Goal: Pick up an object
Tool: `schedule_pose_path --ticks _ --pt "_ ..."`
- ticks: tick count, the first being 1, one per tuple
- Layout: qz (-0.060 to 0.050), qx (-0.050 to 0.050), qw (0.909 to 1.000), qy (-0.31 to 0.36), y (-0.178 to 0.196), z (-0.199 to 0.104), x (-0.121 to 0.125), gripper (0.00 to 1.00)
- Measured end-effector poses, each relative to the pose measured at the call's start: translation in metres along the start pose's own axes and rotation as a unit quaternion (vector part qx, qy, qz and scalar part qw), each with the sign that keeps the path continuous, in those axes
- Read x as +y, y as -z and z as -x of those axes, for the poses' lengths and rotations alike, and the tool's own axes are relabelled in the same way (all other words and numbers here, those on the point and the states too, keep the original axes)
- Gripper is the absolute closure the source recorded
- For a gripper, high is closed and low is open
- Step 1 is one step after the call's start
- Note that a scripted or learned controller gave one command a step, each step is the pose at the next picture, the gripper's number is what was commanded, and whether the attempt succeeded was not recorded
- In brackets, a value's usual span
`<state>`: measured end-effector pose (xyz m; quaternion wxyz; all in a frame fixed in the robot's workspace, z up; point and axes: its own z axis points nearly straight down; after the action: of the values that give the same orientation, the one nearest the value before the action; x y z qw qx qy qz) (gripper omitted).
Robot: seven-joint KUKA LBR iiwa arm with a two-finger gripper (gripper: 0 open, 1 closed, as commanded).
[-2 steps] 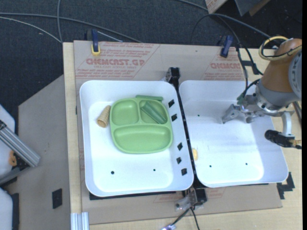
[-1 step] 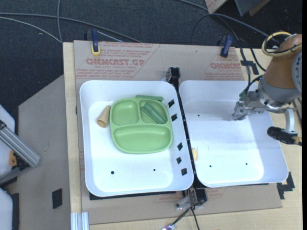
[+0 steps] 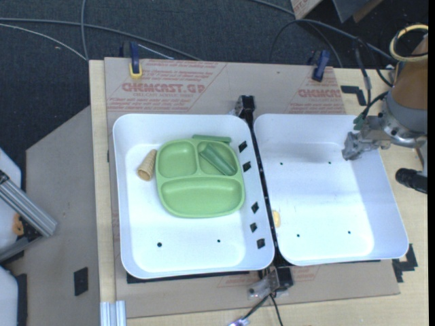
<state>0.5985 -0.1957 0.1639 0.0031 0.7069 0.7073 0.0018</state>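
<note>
Left bin (image 3: 136, 250): green divided plate (image 3: 200, 197) held centrally; green piece (image 3: 219, 159) at its 1 o'clock compartment; cone (image 3: 146, 165) beside at 9 o'clock; gripper (image 3: 355, 146) state undeterminable.

Arm: 1 KUKA iiwa arm (image 3: 408, 94), entering from 3 o'clock and sitting at about 2 o'clock in the camera view. Visible section: grey wrist housing topped by an orange band (image 3: 411, 87). Pose: wrist angled downward and toward 9 o'clock.

Gripper: 1 two-finger gripper (image 3: 353, 148), grey metal, carried at the wrist's 8 o'clock side and pointing down toward 8 o'clock. Nothing is visible between its tips. Finger spread: too small and blurred to read.
</note>
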Motion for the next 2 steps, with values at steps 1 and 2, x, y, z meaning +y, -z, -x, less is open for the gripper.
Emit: schedule_pose_path --ticks 1,2 --pt "0.0 0.0 1.0 0.0 0.051 0.0 -0.008 1.0" --pt "-0.001 0.0 1.0 0.0 0.078 0.0 -0.006 1.0"
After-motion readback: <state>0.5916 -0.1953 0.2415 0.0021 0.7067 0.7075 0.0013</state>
